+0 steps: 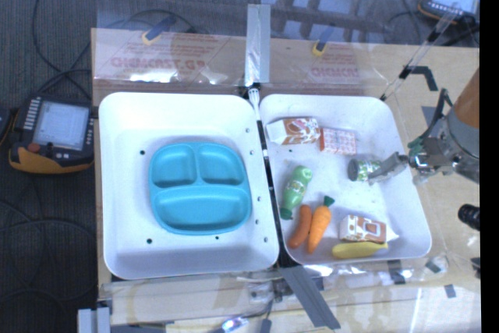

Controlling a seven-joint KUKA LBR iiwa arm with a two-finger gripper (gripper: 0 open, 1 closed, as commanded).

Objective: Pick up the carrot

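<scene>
The carrot (319, 224) lies in the right bin (405, 208), beside a second carrot (300, 224) and below a green bottle (295, 191). The claw (373, 170) hangs well apart, toward the bin's right side; whether it is apart or together cannot be told.

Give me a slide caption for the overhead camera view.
Gripper hovers over the right bin, apart from two carrots; blue tray sits in the left bin.

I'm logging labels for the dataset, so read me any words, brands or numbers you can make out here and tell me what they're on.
None can be read for certain.
Red mirrored print on the clear sheet behind the bins: blurred.
Milk carton: print too small.
Red-patterned packet: too small.
Small carton by the banana: too small.
Green bottle label: blurred.
Handheld pendant screen: unreadable.
The carrot bears no text.
</scene>
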